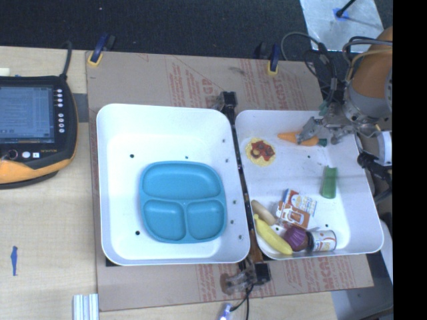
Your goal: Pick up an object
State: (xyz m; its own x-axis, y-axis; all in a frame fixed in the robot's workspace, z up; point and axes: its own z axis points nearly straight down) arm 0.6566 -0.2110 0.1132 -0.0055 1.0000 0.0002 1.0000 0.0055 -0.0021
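Overhead, red lettering is running across the brown cardboard sheet covering the table, though the words are lying too faint and slanted to read. Beside it a pendant with a lit screen is sitting on the wood, its text too small to make out. Two shallow white plastic bins are lying side by side. The left bin is carrying a smooth blue divided tray with three compartments. The right bin is holding an orange toy carrot, a round toy pizza, a green block, a small printed carton with unreadable labelling, a banana and a dark-capped bottle. The gripper is hovering at the bin's far edge, its fingers sitting right at the carrot's thick end; whether they are apart or clamped cannot be told.
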